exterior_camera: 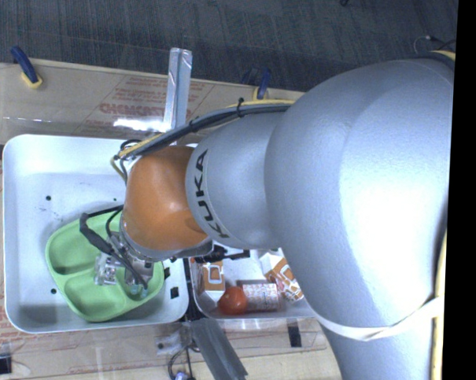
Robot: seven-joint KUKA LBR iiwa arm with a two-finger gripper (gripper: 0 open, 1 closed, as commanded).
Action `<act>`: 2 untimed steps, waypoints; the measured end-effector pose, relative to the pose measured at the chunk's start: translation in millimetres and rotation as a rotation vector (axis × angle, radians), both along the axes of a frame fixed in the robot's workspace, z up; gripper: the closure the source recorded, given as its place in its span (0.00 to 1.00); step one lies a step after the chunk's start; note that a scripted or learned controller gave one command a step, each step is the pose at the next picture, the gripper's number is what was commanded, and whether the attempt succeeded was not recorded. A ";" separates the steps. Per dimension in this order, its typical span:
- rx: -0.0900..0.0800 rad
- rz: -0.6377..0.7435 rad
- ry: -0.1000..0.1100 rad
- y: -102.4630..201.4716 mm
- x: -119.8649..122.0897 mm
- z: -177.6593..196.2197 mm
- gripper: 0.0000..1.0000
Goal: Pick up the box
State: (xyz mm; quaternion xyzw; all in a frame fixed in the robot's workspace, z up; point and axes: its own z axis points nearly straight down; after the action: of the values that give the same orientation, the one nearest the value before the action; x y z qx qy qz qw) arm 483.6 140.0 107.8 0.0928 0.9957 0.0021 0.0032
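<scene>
The box (284, 277), an orange and white carton, is lying in the right bin (217, 312), close under the arm's broad grey body, which is covering most of that bin. Only part of the carton is showing, tilted, with its upper end running out of sight beneath the arm. Just beside it, toward the left, a red round item (232, 300) that looks like a tomato is sitting on the bin floor, and a small labelled packet (259, 293) is lying between the two, touching or nearly touching both. Another orange and white carton (211, 277) is standing near the bin's left wall.

The arm (323, 220) is reaching across from the right, its orange band (160, 201) hanging over the left bin (34, 176). Below the band the gripper (118, 273) is pointing down into a green divided tray (73, 269), which is resting on the floor of the left bin toward its near side. The metal fingertips are sitting over the tray's compartments, well apart from the box in the other bin. Whether the jaws are spread or pressed together I cannot tell, since wrist and cables are crowding the view. Black cables (193, 124) are looping along the arm's upper side.
</scene>
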 end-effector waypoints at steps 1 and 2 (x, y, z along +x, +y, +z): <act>0.028 0.011 -0.019 -18.4 -2.6 -4.4 1.00; 0.022 -0.197 -0.009 -12.2 -3.6 -5.8 1.00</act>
State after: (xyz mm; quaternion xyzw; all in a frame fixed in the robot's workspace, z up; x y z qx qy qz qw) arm 479.9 127.9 102.0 0.1905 0.9816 0.0130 0.0070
